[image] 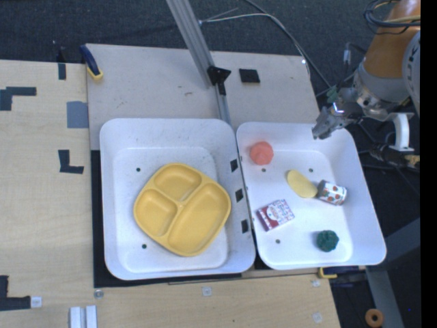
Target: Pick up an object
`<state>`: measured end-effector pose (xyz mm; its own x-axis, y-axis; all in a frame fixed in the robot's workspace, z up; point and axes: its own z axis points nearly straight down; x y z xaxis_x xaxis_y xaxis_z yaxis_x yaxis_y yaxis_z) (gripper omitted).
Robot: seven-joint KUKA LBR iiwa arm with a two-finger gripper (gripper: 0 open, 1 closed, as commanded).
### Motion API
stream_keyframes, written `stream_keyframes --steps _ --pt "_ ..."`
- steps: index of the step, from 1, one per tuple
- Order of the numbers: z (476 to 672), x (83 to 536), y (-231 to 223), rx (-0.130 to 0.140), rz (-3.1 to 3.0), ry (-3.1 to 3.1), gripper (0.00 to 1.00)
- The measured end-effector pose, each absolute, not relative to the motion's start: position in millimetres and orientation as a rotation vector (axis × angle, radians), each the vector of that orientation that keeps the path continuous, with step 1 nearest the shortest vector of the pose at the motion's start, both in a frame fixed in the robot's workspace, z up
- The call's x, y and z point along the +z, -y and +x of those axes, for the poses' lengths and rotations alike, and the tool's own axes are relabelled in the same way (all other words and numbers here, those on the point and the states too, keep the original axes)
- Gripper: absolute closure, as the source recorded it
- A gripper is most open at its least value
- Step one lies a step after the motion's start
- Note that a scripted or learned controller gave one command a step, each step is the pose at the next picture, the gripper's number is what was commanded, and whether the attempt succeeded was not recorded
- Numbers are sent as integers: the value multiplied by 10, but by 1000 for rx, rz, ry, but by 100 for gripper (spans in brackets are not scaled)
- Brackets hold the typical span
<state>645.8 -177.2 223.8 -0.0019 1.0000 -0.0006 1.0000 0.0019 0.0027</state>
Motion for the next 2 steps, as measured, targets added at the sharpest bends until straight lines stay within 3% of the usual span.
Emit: stream_keyframes --steps 2 --pt "6082 2319 658 1 2216 -2230 100"
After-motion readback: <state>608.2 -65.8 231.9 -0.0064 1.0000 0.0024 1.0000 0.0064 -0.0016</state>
